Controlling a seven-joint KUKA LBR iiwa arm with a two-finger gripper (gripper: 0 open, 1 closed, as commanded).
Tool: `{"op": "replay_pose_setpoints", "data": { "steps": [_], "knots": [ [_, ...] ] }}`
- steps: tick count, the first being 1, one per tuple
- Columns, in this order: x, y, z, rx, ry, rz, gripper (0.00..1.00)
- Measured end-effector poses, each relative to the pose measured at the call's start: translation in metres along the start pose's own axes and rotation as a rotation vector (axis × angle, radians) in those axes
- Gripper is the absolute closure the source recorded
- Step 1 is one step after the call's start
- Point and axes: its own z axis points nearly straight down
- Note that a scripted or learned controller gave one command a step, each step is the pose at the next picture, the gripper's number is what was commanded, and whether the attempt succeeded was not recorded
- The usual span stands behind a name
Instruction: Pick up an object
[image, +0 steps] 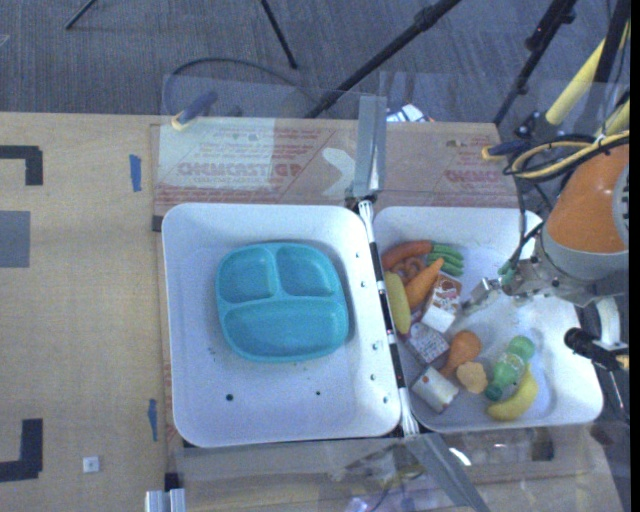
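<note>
Gripper (490, 289) hangs over the right bin (560, 225), its thin fingers reaching leftward from the wrist toward the toy food. Nothing sits between them, and whether they stand apart or together I cannot tell; they are too slight and blurred.

Items lie heaped along the bin's left and lower parts. Nearest the fingertips, just to their left, is a small carton (446, 295), with a carrot (424, 283) beside it, its long axis slanting from upper right to lower left. Below sit an orange piece (463, 349), a green bottle (511, 362) and a banana (516, 400). So the likeliest target lies left and slightly below the fingertips, near but not touching.

Left bin (190, 330) holds a blue plate (283, 302).

Much of the arm is cut off at the right, and the grey wrist (585, 265) hides part of the bin's right side. The heap's overlap blurs several shapes.
</note>
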Motion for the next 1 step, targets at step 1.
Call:
{"op": "replay_pose_setpoints", "data": {
  "steps": [1],
  "knots": [
    [-0.0144, -0.0036, -0.035, 0.001, -0.001, 0.023, 0.0]
  ]
}}
